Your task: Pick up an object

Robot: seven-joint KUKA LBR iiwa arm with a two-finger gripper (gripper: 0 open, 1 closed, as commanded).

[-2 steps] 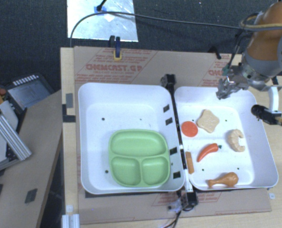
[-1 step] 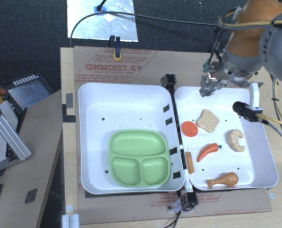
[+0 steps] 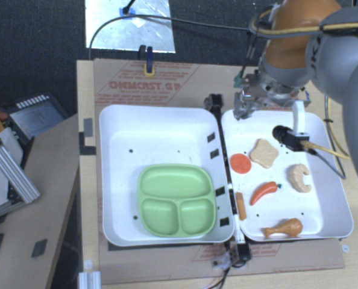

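Both white bins (image 3: 161,125) look like smooth plastic with a soft shine. The green divided plate (image 3: 176,199) is matt plastic. The food pieces, such as the red pepper (image 3: 263,192) and the drumstick (image 3: 283,227), seem to be glossy plastic or rubber. Brown cardboard (image 3: 144,83) under the bins is matt paper. The arm's orange band (image 3: 299,17) is smooth and shiny, and the gripper (image 3: 245,107) looks metallic, though it is blurred.
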